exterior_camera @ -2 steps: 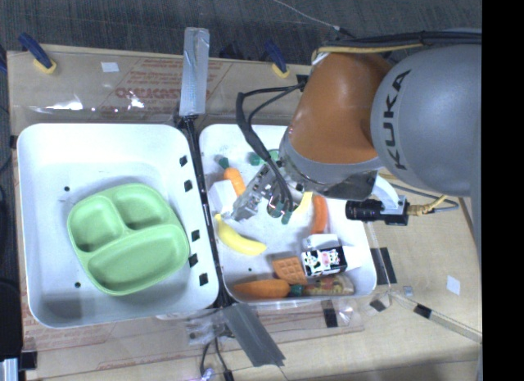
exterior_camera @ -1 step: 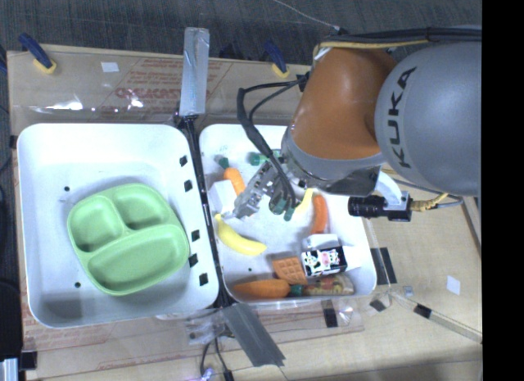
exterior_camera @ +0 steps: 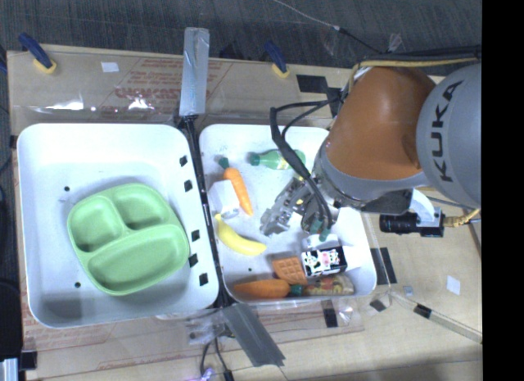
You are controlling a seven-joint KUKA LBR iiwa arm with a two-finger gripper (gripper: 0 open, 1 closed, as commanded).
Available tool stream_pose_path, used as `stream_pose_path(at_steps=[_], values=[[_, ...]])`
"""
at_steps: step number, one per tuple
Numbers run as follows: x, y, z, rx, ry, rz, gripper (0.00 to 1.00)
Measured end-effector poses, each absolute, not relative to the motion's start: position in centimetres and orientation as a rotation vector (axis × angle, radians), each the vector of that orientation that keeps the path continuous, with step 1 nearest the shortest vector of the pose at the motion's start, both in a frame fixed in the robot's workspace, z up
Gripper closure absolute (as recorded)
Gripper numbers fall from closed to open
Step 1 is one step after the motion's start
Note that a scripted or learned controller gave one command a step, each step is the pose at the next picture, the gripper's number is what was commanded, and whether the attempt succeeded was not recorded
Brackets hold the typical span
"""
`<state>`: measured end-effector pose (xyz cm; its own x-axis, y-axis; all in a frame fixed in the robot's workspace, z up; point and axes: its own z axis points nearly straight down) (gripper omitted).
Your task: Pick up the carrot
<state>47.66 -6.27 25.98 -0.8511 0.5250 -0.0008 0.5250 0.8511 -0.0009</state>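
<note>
The carrot (exterior_camera: 238, 190) is seen lying in the right bin (exterior_camera: 354, 232), near its left wall, with the thin end pointing toward the top of the view. Just below it a banana (exterior_camera: 238, 241) is laid, and a green bottle (exterior_camera: 274, 158) is found near the bin's far wall. The gripper (exterior_camera: 288, 209) is held above the bin floor, to the right of the carrot and apart from it; nothing is gripped, and the fingers appear spread. For a clean pick, the gripper is best shifted left over the carrot's thicker middle, turned so the fingers straddle its width, and lowered clear of the banana and the bin wall. A second orange item (exterior_camera: 262, 288) at the near wall should not be mistaken for the target. "KUKA" is read on the arm (exterior_camera: 446, 129); red printing on the tabletop (exterior_camera: 246, 84) is too faint to be read.
</note>
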Motion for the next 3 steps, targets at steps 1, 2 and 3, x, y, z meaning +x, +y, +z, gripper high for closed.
stream_pose_path(at_steps=[1,2,3], values=[[47.6,-2.4,19.1,0.536,3.099,0.000,1.00],[53.5,-10.2,14.0,0.295,3.130,-0.002,1.00],[47.6,-9.1,9.1,0.134,3.142,0.001,1.00]])
